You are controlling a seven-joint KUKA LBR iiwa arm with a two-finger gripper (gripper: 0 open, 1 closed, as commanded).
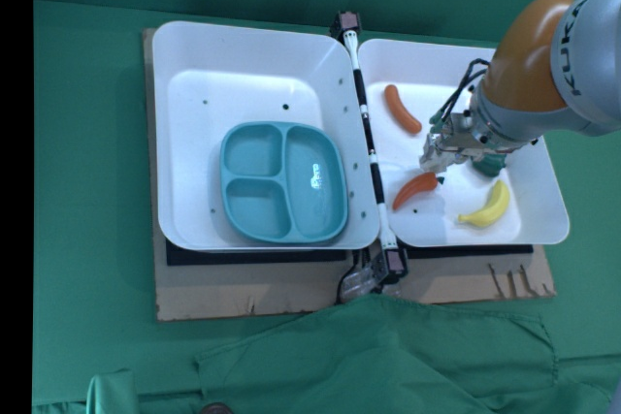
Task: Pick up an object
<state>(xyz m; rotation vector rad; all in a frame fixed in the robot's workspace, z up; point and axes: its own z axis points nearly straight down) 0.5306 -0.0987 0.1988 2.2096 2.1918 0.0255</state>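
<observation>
- My grey arm with its orange band reaches in from the right, over the right-hand shallow white bin [543, 208] on the green tabletop [97, 160].
- My end effector [434, 160] hangs low in that bin, just above the upper end of a small red-orange chili-shaped toy [415, 190]; I judge this the likeliest thing to pick up.
- Whether my end effector is apart or together, I cannot tell; nothing shows between its tips.
- A yellow toy banana [487, 207] lies near the chili, toward the bin's front right.
- A red-orange toy sausage [402, 109] lies further back, apart from both.
- A small dark green object [487, 165] sits partly hidden beneath my wrist.
- The left-hand white bin [184, 63] holds a teal plastic plate with three compartments [283, 181], probably a place for sorted items.
</observation>
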